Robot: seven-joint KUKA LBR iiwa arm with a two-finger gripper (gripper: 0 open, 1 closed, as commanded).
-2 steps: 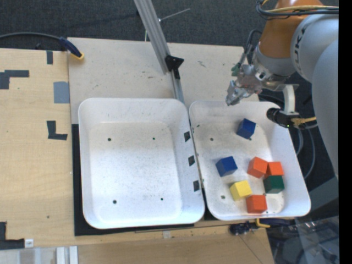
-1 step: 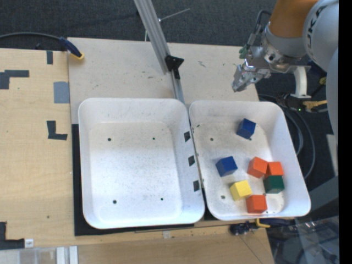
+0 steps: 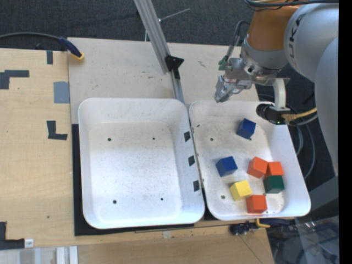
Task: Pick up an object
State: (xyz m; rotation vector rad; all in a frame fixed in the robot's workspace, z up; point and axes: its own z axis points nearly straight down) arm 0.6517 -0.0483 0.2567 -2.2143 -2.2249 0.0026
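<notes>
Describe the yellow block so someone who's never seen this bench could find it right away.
Look in the right white bin, toward its near edge. Among the clustered blocks there, the yellow block sits just below the blue block, left of the orange blocks. It is the one yellow piece.

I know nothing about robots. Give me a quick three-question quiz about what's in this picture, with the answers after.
1. True or false: the yellow cube lies in the left bin.
2. How many blue cubes are in the right bin?
3. Which cube lies nearest the gripper: A) the green cube, B) the upper blue cube, C) the yellow cube?

Key
1. False: it lies in the right bin, with all the other cubes.
2. Two: the upper blue cube and a lower blue cube.
3. B. The gripper is at the bin's far rim, above that cube in the picture.
</notes>
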